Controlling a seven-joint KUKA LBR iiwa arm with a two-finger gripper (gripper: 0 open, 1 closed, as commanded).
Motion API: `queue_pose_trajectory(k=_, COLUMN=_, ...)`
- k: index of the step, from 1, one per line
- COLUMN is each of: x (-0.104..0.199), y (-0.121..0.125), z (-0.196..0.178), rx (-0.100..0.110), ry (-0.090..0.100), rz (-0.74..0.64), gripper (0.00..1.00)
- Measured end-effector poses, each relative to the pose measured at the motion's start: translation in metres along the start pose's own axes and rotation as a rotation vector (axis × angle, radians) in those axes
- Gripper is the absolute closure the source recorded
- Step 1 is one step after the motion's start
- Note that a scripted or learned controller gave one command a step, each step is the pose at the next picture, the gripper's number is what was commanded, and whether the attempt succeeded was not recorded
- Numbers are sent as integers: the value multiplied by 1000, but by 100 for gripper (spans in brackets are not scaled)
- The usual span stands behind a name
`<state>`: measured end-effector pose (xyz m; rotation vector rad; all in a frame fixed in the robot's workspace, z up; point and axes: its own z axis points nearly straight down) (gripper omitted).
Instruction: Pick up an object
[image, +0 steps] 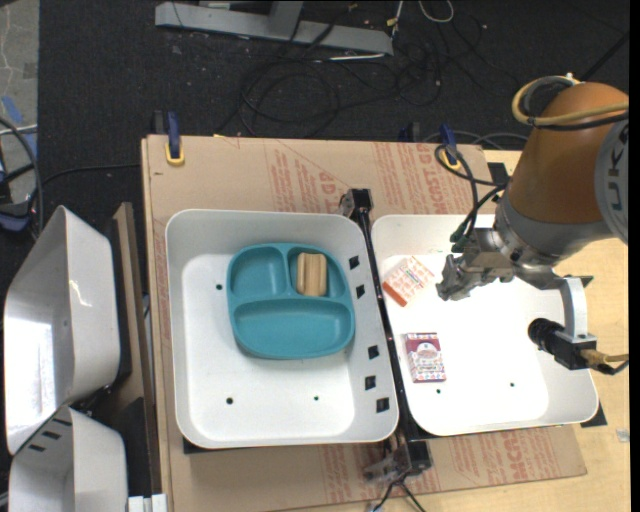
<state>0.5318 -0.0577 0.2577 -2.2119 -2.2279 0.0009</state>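
1. The likeliest target, a small flat white-and-orange paper packet (406, 279), lies in the right shallow white bin (520, 410), near that bin's left wall and toward its far end.
2. A second candidate, a small flat rectangular card packet with a red and white printed face (424, 357), lies nearer the camera in the same bin, well apart from the first.
3. The grey end effector (456, 283) hangs just beside the white-and-orange packet, to its right; nothing shows between its tips, and whether they are spread or closed I cannot tell.
4. In my judgement the step in hand is the approach: no object is lifted yet.
5. The next move seems to call for a small shift toward the packet, a descent to the bin floor, and a firm close on a thin, flat item that may slip.
6. In the left shallow white bin (200, 400) rests a teal divided plastic tray (280, 320) with a tan wooden block (312, 274) in one upper compartment.
7. Both bins sit on the brown cardboard-covered tabletop (300, 170).
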Motion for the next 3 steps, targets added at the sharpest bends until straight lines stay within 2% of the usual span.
queue_pose_trajectory(k=2, x=104, y=-12, z=2, rx=0, ry=0, rz=-1, gripper=100)
queue_pose_trajectory(k=3, x=150, y=-20, z=30, rx=2, ry=-1, rz=0, gripper=100)
